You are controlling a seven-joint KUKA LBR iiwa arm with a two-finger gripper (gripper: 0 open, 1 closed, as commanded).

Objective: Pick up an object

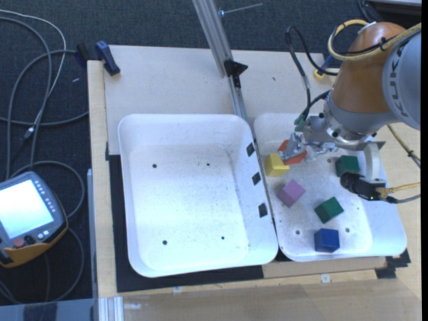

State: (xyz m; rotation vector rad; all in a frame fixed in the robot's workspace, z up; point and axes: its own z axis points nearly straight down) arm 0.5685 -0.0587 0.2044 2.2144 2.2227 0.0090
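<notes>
Right now an orange block (294, 151) sits near the upper left corner of the right bin (374, 246), directly under the hand (299, 147), and I read it as the piece being gone after. It looks like a small, rigid toy block, light and hard-edged; I judge it will neither crush nor sag, though smooth faces could slip, so two opposite flat sides are the place to take it. Whether the hand is released or clenched, I cannot tell from my screen: the wrist and its fittings cover that spot, and only part of the orange shows beneath them, so I will not claim a hold.

A yellow block (275, 164) lies just beside the orange one, to its lower left and close to the bin wall, which I judge could crowd a grasp. A purple block (291, 192) rests below that, with a green block (328, 209) and a blue block (326, 239) further toward the near rim, all apart from one another. A darker green block (347, 165) sits beside the arm's cabling. The arm (381, 79), grey with its orange band, reaches in from the right. The left bin (134, 139) stands alongside on the bench (167, 79).
</notes>
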